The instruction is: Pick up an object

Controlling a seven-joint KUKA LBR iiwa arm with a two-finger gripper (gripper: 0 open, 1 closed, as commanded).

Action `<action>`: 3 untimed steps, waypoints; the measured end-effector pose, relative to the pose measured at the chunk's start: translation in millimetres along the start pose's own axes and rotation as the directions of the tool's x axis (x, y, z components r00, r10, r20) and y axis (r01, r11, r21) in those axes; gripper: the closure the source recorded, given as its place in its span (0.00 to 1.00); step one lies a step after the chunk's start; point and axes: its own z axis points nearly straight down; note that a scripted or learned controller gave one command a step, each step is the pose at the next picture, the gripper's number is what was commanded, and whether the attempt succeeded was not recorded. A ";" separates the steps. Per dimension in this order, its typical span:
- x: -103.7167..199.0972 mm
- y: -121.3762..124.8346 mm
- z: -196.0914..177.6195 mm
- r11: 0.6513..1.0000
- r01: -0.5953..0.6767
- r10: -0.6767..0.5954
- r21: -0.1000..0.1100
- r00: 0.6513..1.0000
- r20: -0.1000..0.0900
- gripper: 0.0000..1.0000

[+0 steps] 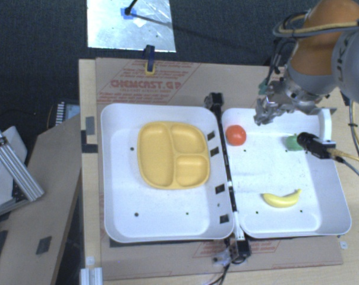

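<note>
In the right bin [322,218] lie three objects. A small orange-red ball-like fruit [236,135] rests near the bin's back left corner. A yellow banana [281,198] lies toward the front middle. A small green object [294,142] sits at the right, partly hidden behind a black part of the arm. My gripper [264,116] hangs over the back edge of the right bin, a little right of and behind the orange-red fruit. Nothing shows between its fingers.
The left bin [117,177] holds a yellow divided plate [172,154]. A black clip-studded divider [222,159] runs between the bins. Both bins rest on a cardboard sheet [150,82]. A shiny metal sheet [131,16] lies behind the bench.
</note>
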 end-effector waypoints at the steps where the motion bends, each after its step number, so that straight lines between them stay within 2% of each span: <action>1: 55.0 0.2 -2.1 1.000 0.000 0.000 0.002 1.000 -0.001 1.00; 2: 97.9 5.3 14.3 1.000 -0.002 0.002 0.003 1.000 0.000 1.00; 3: 144.7 16.6 11.6 1.000 -0.002 0.002 0.001 1.000 -0.001 1.00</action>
